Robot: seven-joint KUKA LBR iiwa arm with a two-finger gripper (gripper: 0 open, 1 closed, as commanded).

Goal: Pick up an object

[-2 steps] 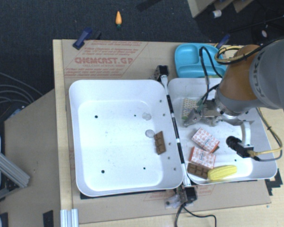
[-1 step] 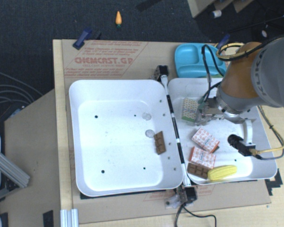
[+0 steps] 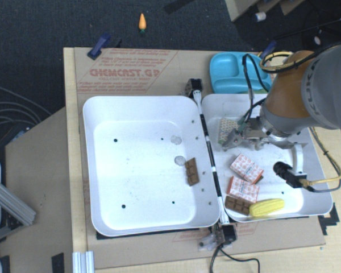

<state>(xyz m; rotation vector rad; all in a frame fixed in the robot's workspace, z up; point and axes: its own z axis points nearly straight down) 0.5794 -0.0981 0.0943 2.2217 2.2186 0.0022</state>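
Gripper [image 3: 234,139]: low in right bin [image 3: 312,206], beside a patterned packet [image 3: 227,131]; finger state hard to tell.
Left bin [image 3: 102,112]: holds chocolate bar [image 3: 192,171].

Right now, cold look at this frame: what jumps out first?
The grey arm with its orange band fills the upper right, its pincer low over the right bin beside a small patterned packet. That bin also holds two red-and-white packets, a brown bar and a yellow corn cob near its front edge. The left bin has one brown chocolate bar by its right wall.
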